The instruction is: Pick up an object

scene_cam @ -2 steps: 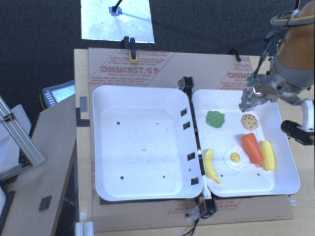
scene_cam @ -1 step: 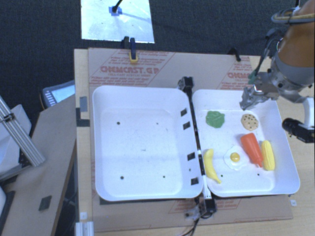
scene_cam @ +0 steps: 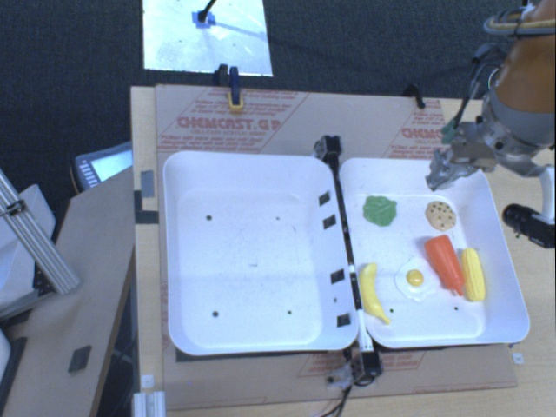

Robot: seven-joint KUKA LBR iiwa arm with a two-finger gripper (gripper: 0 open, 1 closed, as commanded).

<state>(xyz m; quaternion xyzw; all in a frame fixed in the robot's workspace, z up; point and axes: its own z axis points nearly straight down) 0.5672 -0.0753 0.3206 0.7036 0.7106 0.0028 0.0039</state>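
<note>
Right bin [scene_cam: 499,259]: green leaf [scene_cam: 380,210], cookie [scene_cam: 441,215], carrot [scene_cam: 444,262], corn [scene_cam: 473,274], fried egg [scene_cam: 414,280], banana [scene_cam: 373,292]. Gripper [scene_cam: 441,174] above the bin's far edge, near the cookie; state of jaws cannot be told.

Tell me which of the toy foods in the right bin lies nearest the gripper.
The round tan cookie with dark chips, just below the gripper. The green leafy piece lies further left; carrot, corn, egg and banana lie nearer the front.

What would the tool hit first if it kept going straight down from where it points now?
Probably the bare floor of the right bin, just up from the cookie. The tool points down there, though depth is unclear.
</note>
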